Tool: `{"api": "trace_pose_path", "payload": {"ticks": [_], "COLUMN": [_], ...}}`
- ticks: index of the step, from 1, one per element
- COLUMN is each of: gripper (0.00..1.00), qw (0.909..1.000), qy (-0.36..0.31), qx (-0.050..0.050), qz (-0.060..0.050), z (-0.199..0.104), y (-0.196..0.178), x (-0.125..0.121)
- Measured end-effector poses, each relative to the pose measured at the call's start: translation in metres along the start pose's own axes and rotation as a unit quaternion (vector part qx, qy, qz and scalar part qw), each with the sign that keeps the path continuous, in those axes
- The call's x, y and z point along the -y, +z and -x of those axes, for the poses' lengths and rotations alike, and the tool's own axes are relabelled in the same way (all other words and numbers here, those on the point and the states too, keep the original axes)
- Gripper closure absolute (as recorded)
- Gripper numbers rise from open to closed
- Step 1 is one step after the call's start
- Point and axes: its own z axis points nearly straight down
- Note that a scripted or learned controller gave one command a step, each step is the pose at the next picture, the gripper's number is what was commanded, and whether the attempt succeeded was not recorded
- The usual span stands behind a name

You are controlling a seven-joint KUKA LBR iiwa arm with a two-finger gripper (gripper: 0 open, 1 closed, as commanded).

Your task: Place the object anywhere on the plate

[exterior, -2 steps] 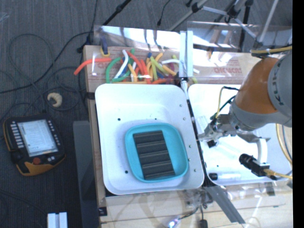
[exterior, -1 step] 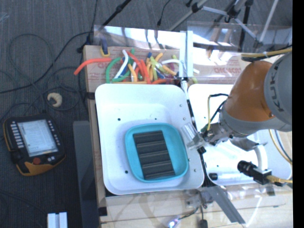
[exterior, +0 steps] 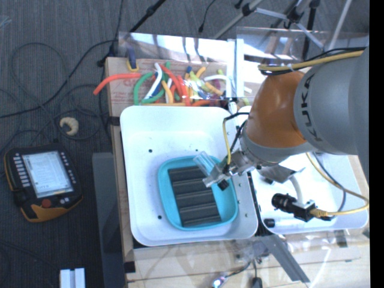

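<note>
Gripper [exterior: 211, 171] low over blue plate [exterior: 165, 188] right rim, in left bin [exterior: 144, 140]; dark ribbed object [exterior: 192, 198] seemingly flat on plate, so placement looks done. Grip open or closed: cannot tell.

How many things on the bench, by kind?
White bin: 2 (left, right)
Blue plate: 1
Dark grey ribbed object, lying on the plate: 1
Total: 4
</note>
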Motion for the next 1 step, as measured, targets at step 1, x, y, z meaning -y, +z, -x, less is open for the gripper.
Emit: {"api": "trace_pose_path", "payload": {"ticks": [1], "gripper": [0.0], "qw": [1.0], "qy": [0.0], "qx": [0.0], "qz": [0.0], "z": [0.0003], "y": [-0.0001], "x": [0.0001]}}
